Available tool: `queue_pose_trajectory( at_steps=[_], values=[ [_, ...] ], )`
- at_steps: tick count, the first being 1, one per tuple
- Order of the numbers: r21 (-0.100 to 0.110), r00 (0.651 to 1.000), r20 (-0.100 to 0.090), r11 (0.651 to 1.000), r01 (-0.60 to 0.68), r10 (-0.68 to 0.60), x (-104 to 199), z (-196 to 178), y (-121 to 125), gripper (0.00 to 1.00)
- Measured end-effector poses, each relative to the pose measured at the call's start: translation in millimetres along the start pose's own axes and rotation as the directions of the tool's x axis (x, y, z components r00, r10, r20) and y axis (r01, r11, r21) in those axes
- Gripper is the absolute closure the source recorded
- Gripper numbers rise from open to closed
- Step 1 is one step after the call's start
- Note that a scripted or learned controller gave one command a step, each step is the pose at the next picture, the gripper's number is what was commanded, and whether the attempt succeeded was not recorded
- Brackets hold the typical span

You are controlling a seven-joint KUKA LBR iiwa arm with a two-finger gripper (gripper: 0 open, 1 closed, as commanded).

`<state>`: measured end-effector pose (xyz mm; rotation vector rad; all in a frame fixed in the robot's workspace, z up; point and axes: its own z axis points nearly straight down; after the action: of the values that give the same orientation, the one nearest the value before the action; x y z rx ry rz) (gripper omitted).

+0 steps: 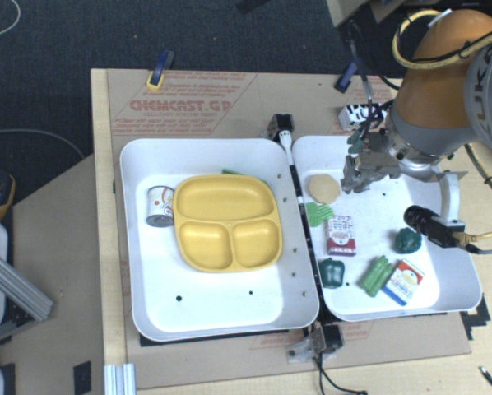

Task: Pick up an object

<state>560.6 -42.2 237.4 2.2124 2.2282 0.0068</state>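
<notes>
The right bin (pixel 468 282) held its things along the near and left sides, leaving bare floor at the middle. The claw (pixel 355 175) hung near the bin's far-left corner, just beside a tan round cookie (pixel 323 189); its grip could not be told.

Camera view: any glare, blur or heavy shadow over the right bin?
Camera view: even lighting, no strong glare on the right bin; gripper looks soft and dark, its fingers hard to read; the round tan object beside it is clear.
</notes>
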Motion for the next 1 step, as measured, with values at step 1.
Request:
queue_pose_trajectory(
  at_steps=[1],
  values=[
    [0.008,1.0,0.0,1.0,-0.002,0.002,51.3,20.9,-1.6,1.0]
  ],
)
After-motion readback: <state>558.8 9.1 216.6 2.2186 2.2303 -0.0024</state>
